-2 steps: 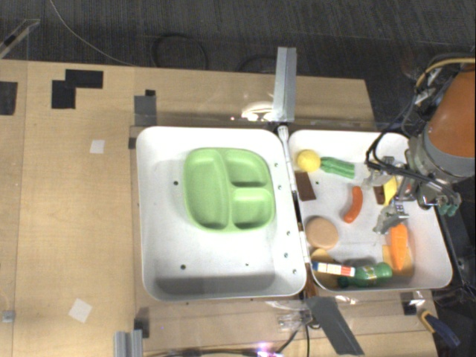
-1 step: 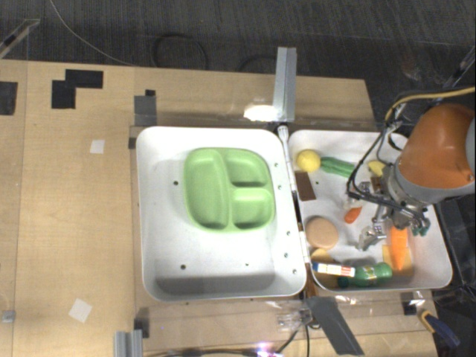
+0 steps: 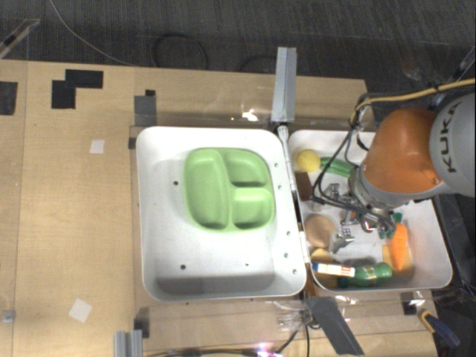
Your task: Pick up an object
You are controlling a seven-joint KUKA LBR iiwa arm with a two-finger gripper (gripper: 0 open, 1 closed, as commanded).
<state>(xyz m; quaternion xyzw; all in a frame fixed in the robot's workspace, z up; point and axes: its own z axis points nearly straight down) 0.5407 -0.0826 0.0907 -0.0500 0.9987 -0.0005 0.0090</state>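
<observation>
While the wooden bench [image 3: 67, 222] spreads widest under everything, two shallow white bins sit side by side on it. The left bin [image 3: 160, 274] carries a green divided tray [image 3: 227, 188], lying flat near its middle with three compartments facing up. The right bin [image 3: 439, 262] is crowded, and the grey arm with its orange band [image 3: 401, 151] reaches in from the right and hangs over the bin's middle, covering much of what lies below. Black cables loop from the wrist down toward the gripper [image 3: 348, 233], which sits low among the objects; whether its fingers are wide, narrow or closed on anything cannot be told, since the wrist and cables crowd the spot. Around it lie the possible picks. An orange carrot-like piece [image 3: 401, 248] rests near the right wall. A green bottle [image 3: 366, 274] lies along the near wall, touching a small red and yellow box [image 3: 332, 270]. A tan rounded object [image 3: 320, 230] sits just left of the gripper, against the dividing wall. A yellow ball [image 3: 308, 160] lies in the far left corner, beside a green piece [image 3: 338, 167] partly under the arm.
</observation>
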